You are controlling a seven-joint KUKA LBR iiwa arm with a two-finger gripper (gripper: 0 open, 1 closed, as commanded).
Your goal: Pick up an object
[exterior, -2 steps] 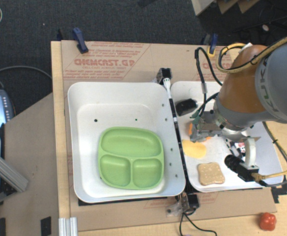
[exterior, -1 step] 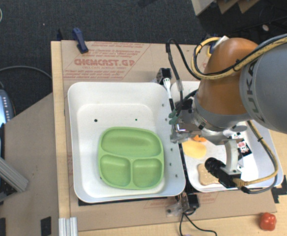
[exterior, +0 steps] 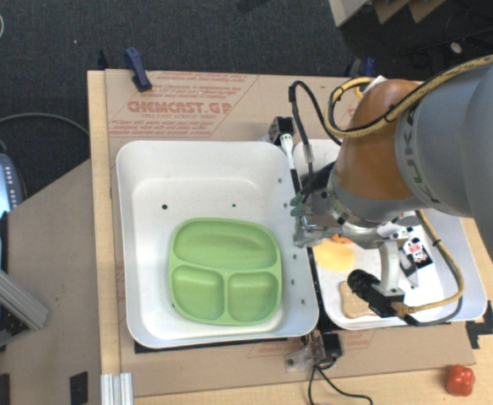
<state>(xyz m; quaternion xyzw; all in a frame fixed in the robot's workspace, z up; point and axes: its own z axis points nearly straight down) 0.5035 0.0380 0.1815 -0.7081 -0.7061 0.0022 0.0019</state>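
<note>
My gripper (exterior: pixel 312 226) hangs low over the left edge of the right bin (exterior: pixel 470 287), under the orange wrist band of the arm (exterior: pixel 381 150). Just below it lies a yellow-orange object (exterior: pixel 335 256). A tan, toast-like piece (exterior: pixel 350 300) sits nearer the front, partly under a black part of the arm's cabling. A small white and black item (exterior: pixel 414 252) lies to the right. The arm hides much of this bin.
The left bin (exterior: pixel 145 184) holds a green divided plate (exterior: pixel 225 270). A small red object (exterior: pixel 459 380) rests on the bench at the front right, outside the bins. A blue clamp (exterior: pixel 137 67) grips the bench's far edge. Cables loop around the wrist.
</note>
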